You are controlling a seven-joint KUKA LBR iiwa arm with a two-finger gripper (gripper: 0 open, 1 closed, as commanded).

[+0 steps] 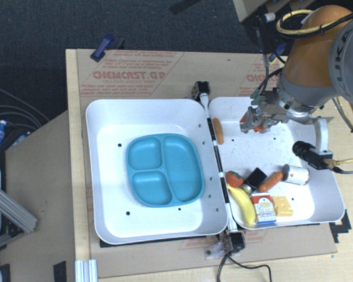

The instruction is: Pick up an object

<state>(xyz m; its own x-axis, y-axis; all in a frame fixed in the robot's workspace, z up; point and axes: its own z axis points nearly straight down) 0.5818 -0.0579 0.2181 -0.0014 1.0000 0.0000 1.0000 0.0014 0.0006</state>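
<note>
White plastic bins sit side by side on the bench (135, 69), and the end effector (257, 122) hangs over the upper part of the right bin (323, 198), above a bare patch of its floor. Whether it is wide or narrow I cannot tell; nothing is seen gripped in it.

The risk, as I judge it, is a descent straight down onto bare plastic, closing on nothing, since the pickable things lie well away from it. They crowd the near corner of that bin, below the end effector: a banana (242, 203), a small red and white carton (265, 209), a yellow block (283, 206), a black block (257, 177), an orange carrot-like piece (271, 180) and a white cylinder (296, 175). They touch or nearly touch, so a grasp there could catch two or push one aside. A slim brown stick (218, 131) lies just to the end effector's left, hard against the bin wall, leaving little room.

The left bin (106, 122) holds a blue divided plate (165, 169), far off to the left.
</note>
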